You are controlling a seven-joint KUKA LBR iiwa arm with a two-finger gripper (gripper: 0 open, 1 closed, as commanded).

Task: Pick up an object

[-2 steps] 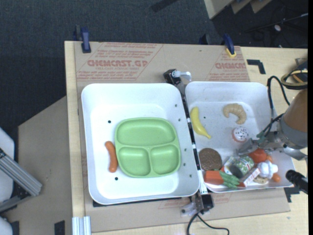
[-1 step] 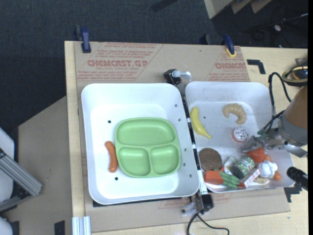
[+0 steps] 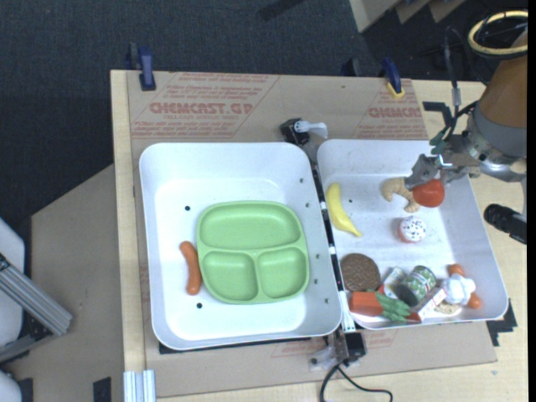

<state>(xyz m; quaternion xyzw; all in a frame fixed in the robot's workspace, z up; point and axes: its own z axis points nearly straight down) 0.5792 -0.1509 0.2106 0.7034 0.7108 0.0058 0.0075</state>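
My gripper (image 3: 429, 174) hangs over the far part of the right bin (image 3: 477, 224), reaching in from the right. A red round object (image 3: 430, 193) sits directly under its tip, touching or very close to it; I cannot see whether it is gripped. A tan lumpy object (image 3: 394, 190) lies just left of the red one. A yellow banana (image 3: 341, 210) lies at the bin's left wall. A white ball with pink spots (image 3: 411, 229) rests near the middle.
A brown round cookie (image 3: 360, 270), a red-orange piece (image 3: 366, 302), a small can (image 3: 417, 280) and several small toys crowd the right bin's near end. The left bin (image 3: 167, 182) holds a green divided plate (image 3: 251, 251) and an orange sausage (image 3: 192, 267).
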